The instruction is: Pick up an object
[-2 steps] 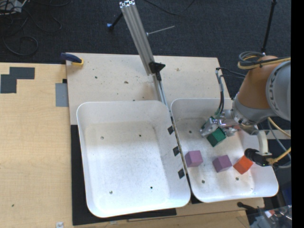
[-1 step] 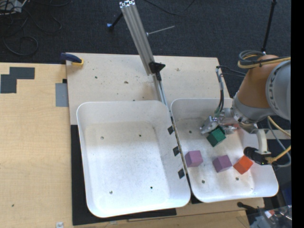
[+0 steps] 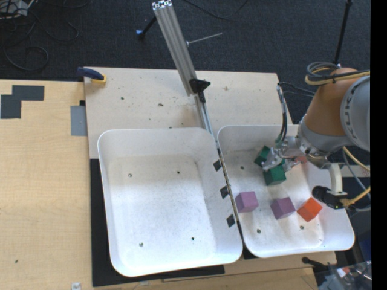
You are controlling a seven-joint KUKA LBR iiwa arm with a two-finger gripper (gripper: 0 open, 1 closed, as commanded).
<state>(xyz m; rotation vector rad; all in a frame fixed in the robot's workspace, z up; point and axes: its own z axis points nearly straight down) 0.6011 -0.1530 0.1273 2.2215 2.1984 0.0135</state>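
We count two white bins: the left bin (image 3: 163, 198) and the right bin (image 3: 290, 240). In the right bin lie five blocks: two green blocks (image 3: 276, 175) near its middle, two purple blocks (image 3: 246, 201) toward its near edge, and one orange block (image 3: 309, 209) near its right edge. The gripper (image 3: 277, 161) is low over the green blocks, between them, but we cannot tell if its fingers are open or closed, or if they hold a block. The purple and orange blocks lie apart from each other, with free floor around each. We can read no writing on anything.
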